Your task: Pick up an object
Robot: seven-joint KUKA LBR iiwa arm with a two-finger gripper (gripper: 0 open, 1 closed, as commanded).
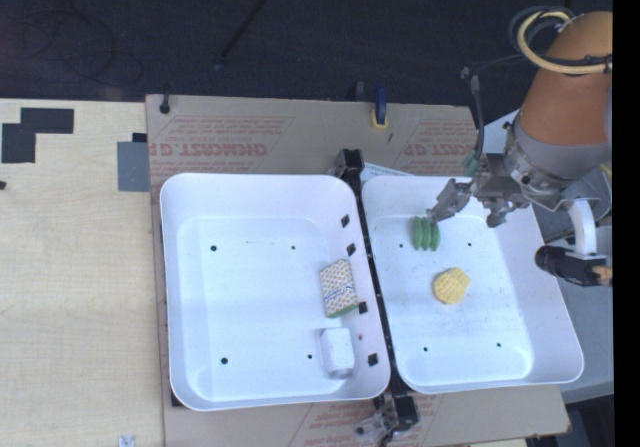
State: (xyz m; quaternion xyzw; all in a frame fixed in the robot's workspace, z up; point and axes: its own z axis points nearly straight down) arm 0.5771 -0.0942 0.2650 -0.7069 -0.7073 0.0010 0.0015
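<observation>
My gripper [470, 203] hangs over the back of the right bin [545, 335], its two fingers spread open with nothing between them. A small green ribbed object [425, 233] lies just to the lower left of the fingers, apart from them. A yellow bumpy object [451, 285] rests near the middle of the same bin. In the left bin [200, 285], a patterned packet [338, 288] leans near the right wall, and a white block [337, 350] lies below it.
A black divider clamp [362, 265] runs between the two bins. Cardboard [260, 140] lies under the bins. Cables and a black fitting [570, 263] hang off the arm at the right edge.
</observation>
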